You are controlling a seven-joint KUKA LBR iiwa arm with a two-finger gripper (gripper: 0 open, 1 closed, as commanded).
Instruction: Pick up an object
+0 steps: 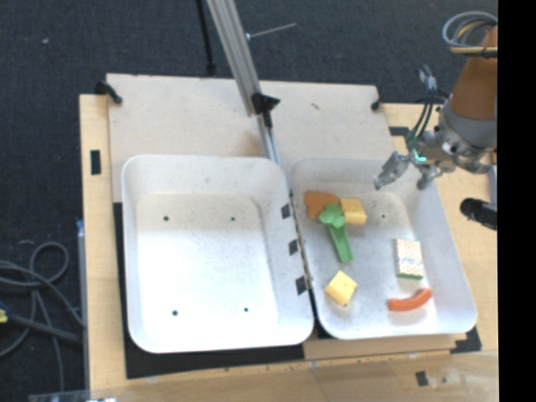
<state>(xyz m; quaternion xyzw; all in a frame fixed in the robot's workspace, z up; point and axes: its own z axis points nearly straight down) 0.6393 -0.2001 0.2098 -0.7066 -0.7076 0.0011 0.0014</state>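
The right bin (444,249) holds several small things: an orange-brown piece (318,202), a yellow block (354,213), a green toy (337,231), a yellow wedge (341,288), a patterned white box (409,258) and a red-orange sausage shape (409,301). My gripper (408,172) hangs over the bin's far right corner, above and to the right of the yellow block. Its two fingers are spread apart, with nothing between them.
The left bin (134,224) stands beside the right one. A slanted metal pole (237,48) runs from the top of the view down to the gap between the bins. Cables lie on the floor at the lower left (33,283).
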